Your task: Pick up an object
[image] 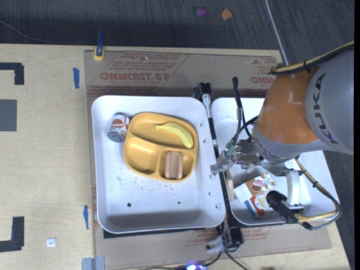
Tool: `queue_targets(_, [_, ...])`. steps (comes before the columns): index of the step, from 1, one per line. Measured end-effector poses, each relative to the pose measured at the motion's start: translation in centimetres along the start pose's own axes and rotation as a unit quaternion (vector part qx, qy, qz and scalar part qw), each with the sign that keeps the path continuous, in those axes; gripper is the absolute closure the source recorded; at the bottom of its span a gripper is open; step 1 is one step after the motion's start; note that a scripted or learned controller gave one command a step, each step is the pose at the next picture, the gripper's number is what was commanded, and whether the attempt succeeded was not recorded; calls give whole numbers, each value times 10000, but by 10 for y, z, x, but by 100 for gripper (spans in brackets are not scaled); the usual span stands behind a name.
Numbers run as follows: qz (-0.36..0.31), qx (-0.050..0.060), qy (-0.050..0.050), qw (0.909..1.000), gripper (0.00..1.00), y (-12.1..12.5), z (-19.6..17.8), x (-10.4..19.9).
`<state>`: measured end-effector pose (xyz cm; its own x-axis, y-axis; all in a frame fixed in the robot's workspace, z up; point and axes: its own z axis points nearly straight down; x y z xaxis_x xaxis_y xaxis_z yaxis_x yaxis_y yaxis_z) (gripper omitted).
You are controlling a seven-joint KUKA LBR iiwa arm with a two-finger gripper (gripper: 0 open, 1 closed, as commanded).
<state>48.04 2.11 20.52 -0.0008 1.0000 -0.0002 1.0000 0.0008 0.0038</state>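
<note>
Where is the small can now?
The can lies in the left bin, near its upper-left corner, right beside the yellow tray.

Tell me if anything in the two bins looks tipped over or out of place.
The small can in the left bin lies on its side, wedged against the yellow tray. In the right bin, the small carton lies flat and askew.

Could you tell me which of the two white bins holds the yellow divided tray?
The left bin holds the yellow tray, with a banana in it; the right bin, under the arm, has a small carton instead.
</note>
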Motion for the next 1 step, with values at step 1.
queue_targets(1, [-33, -57, 57, 10000, 0, 4, 51, -64])
